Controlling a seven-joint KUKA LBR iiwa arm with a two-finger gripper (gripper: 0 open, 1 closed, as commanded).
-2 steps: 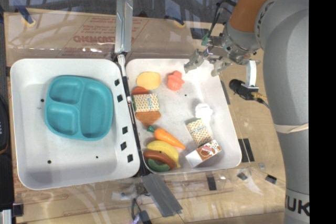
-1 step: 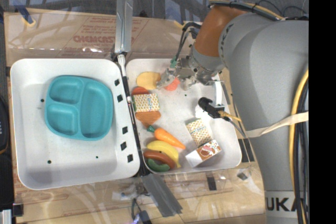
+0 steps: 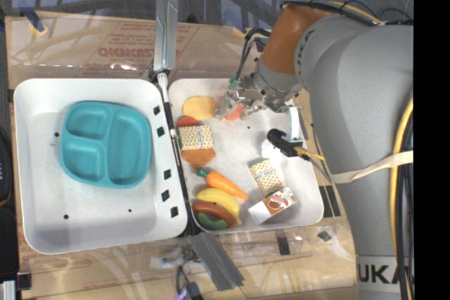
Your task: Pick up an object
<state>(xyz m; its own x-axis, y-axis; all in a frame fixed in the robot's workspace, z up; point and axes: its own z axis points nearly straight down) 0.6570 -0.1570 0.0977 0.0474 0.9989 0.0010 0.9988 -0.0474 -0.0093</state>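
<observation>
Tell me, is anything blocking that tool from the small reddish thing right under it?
Nothing visible does. The tool hangs over the right bin's top end, right at the small reddish item. The yellow lemon-like piece lies beside it to the left, not in between.

The gripper (image 3: pixel 235 103) is mostly hidden beneath the arm's wrist (image 3: pixel 281 77), and its finger state cannot be read. A small reddish thing (image 3: pixel 234 112) below it is too blurred to identify, and whether it sits between the fingers cannot be told. The red item (image 3: pixel 187 121) by the divider is half covered by the patterned box (image 3: pixel 197 144). The green piece (image 3: pixel 211 223) under the banana (image 3: pixel 219 201) is partly hidden. The arm's grey body (image 3: pixel 358 116) covers the right bin's (image 3: pixel 309 211) far rim.
</observation>
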